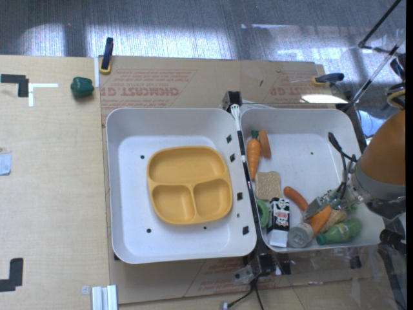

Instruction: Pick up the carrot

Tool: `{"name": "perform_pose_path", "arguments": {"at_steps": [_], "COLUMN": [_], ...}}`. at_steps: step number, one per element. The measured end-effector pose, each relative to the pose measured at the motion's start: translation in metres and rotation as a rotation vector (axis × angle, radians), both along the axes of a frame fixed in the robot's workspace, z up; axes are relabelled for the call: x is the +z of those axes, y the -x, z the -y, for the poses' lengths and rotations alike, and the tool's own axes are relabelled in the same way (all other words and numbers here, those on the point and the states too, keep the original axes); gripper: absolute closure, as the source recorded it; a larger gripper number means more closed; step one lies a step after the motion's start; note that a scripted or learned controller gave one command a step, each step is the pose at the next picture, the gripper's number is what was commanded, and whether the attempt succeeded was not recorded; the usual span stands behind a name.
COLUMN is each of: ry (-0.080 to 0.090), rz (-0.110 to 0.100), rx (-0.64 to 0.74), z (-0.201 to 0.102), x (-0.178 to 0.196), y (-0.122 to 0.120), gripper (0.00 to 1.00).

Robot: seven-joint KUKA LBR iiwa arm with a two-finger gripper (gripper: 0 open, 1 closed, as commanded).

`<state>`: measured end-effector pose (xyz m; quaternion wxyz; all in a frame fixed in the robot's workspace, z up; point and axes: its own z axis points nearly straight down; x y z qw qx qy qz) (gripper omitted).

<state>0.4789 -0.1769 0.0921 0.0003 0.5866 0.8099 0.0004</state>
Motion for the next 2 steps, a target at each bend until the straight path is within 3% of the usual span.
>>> {"name": "perform_pose_path", "arguments": {"at_steps": [1, 2], "ry": [0.001, 0.002], "rz": [0.006, 0.001], "rx": [-0.006, -0.109], "z": [0.000, -0.069], "x": [0.009, 0.059], "y": [-0.003, -0.015], "gripper": [1.00, 1.00]}}
